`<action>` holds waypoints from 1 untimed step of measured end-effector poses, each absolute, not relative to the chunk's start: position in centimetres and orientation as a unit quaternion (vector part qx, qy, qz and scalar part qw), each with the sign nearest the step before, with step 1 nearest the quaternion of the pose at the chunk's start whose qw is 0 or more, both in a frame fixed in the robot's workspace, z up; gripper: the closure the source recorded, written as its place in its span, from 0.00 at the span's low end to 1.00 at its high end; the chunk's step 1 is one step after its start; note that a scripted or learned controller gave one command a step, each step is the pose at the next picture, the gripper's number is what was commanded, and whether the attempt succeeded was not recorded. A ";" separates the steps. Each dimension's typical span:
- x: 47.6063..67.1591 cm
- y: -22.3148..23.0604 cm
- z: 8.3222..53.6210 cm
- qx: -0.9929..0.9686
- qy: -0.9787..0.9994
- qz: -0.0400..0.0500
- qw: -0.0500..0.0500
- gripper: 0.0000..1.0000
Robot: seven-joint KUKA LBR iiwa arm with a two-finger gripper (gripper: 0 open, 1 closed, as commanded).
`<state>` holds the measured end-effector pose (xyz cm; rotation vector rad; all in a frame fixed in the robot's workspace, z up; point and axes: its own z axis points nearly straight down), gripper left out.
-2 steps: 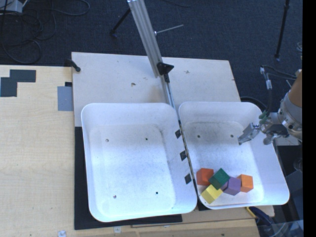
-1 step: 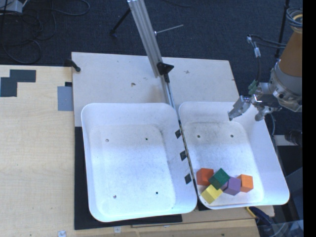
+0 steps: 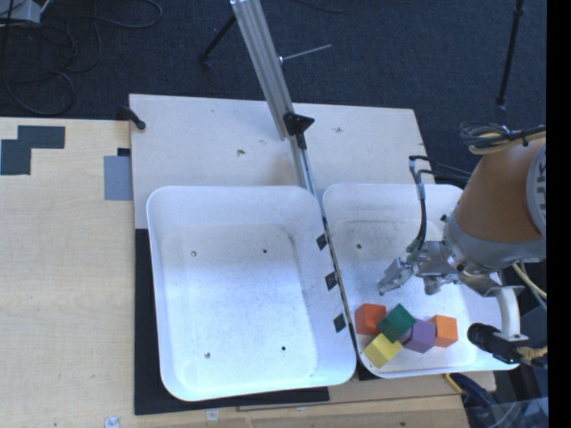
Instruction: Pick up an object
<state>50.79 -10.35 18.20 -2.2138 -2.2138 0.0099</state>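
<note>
Looking down through the camera view, I see two white bins side by side. I take the right bin (image 3: 385,205) as my landmark. To its left, sharing the dividing wall, the left bin (image 3: 169,230) shows a bare white floor with a few dark specks.

At the near end of the right bin's floor a cluster of blocks lies close together: an orange-red block (image 3: 369,317) nearest the dividing wall, a green block (image 3: 397,320) beside it, a yellow block (image 3: 382,350) at the near rim, a purple block (image 3: 419,335), and an orange block (image 3: 444,330) towards the outer wall.

The gripper (image 3: 393,277) hangs over the middle of the right bin's floor, just beyond the cluster, above the orange-red and green blocks. I see nothing between its fingers, and I cannot tell how wide they stand.
</note>
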 end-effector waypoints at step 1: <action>49.8 -9.9 32.2 -0.707 -0.708 -0.002 -0.003 0.00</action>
